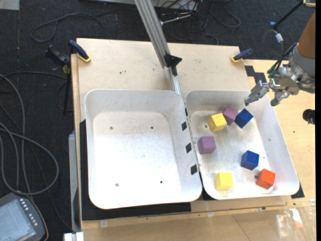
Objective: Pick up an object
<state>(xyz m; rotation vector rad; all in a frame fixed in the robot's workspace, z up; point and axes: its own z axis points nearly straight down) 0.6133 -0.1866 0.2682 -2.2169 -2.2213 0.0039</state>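
Note:
The right bin (281, 149) holds several small cubes. A yellow cube (217, 121), a purple cube (230, 114) and a blue cube (244, 118) cluster near its far side. Another purple cube (206, 144) lies at the bin's left. A second blue cube (250, 159), an orange cube (266, 178) and a yellow cube (223, 181) sit toward the front. My gripper (265, 97) hangs above the bin's far right corner, open, fingers spread with nothing between them. It is up and to the right of the blue cube near the far side.
The left bin (100, 149) stands beside the right one, sharing a middle rim. A slanted metal pole (155, 29) reaches down to the bins' far junction. Clamps (80, 51) (241, 55) hold the board's far corners. Cables lie on the dark floor.

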